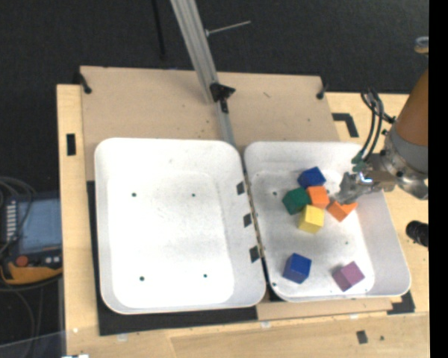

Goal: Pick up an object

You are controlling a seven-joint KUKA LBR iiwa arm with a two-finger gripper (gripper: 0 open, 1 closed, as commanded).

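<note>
End effector (349,192) low over orange block (341,209) in right bin (381,237), prob. lining up grasp; open/closed state: cannot tell.

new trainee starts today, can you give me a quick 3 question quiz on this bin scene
1. True or false: all the blocks lie in the right bin.
2. Which block lies nearest the gripper? A) purple block B) orange block C) green block
3. How many blue blocks are there, and where do they lie in the bin?

Key
1. True; no block lies in the left bin.
2. B; the orange block sits right below the gripper, at the right end of the cluster.
3. Two: one blue block at the top of the cluster, the other blue block apart near the bin's front, left of the purple one.
</note>
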